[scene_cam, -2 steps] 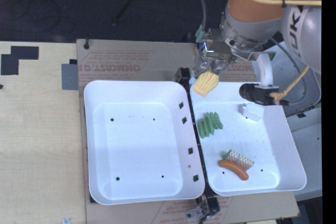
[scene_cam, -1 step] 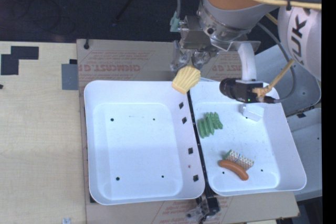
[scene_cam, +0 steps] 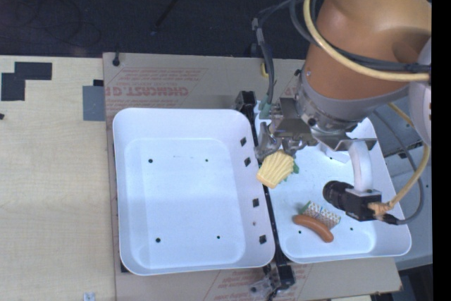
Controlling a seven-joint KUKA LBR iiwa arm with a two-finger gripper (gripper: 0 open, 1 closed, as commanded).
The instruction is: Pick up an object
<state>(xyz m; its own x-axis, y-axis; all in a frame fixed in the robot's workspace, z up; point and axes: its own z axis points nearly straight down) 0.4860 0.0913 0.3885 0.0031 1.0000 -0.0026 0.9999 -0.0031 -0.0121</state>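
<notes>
Camera view: the yellow corn toy [scene_cam: 275, 169], ridged with a green scrap at its side, sits at the left edge of the right bin [scene_cam: 307, 187], close to the wall shared with the left bin [scene_cam: 183, 194]. The gripper [scene_cam: 278, 149] hangs directly over it, touching or nearly touching its top. I cannot tell whether the gripper is released or clenched, or whether the toy is off the bin floor. I judge the approach made, with grasp and lift unconfirmed. Nearer the front of the same bin lie an orange toy sausage [scene_cam: 313, 228] and, just beside it, a small studded piece [scene_cam: 323, 213].
</notes>
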